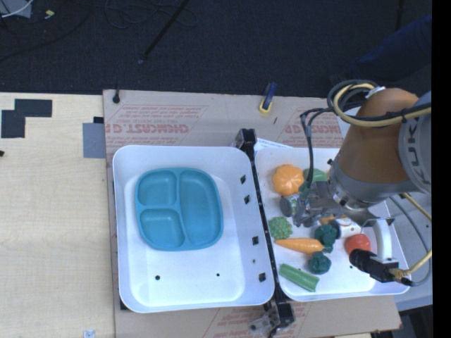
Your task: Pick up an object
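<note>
Evenly and fairly brightly lit from above, with soft, short shadows under the toys in the right bin [394, 287]. Mild glare on the white floor of the left bin [183, 273] and a dull sheen on the arm's orange band [377, 136]. Dark and underexposed along the top. Slightly soft and grainy throughout, small details smeared

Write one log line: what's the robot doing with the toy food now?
gripper: low in right bin | nearest: orange, carrot | held: unclear | blue plate: left bin
</note>
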Available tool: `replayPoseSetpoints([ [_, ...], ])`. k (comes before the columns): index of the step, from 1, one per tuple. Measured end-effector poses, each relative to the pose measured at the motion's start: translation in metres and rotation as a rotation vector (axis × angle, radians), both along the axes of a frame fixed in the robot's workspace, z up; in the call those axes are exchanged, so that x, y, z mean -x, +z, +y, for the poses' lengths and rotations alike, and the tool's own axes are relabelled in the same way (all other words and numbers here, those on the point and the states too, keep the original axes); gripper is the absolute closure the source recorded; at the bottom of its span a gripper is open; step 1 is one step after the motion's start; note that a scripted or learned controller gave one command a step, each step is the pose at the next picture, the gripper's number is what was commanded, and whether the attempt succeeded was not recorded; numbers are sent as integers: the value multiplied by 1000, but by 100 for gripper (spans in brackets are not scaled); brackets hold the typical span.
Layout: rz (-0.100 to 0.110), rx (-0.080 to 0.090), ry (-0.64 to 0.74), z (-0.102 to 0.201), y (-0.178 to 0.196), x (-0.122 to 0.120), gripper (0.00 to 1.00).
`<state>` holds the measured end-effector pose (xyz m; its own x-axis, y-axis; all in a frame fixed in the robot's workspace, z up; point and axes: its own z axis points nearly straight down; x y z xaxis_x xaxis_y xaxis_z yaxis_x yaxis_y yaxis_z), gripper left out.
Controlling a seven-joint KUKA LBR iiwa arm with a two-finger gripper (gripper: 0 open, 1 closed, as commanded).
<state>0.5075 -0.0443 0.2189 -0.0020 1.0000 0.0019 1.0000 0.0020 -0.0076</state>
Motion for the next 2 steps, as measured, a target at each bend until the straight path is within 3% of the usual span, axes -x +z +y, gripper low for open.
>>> replayPoseSetpoints([
  [1, -2, 0, 0, 14, 5, 5, 100],
  [2, 0, 1, -2, 9, -2, 3, 100],
])
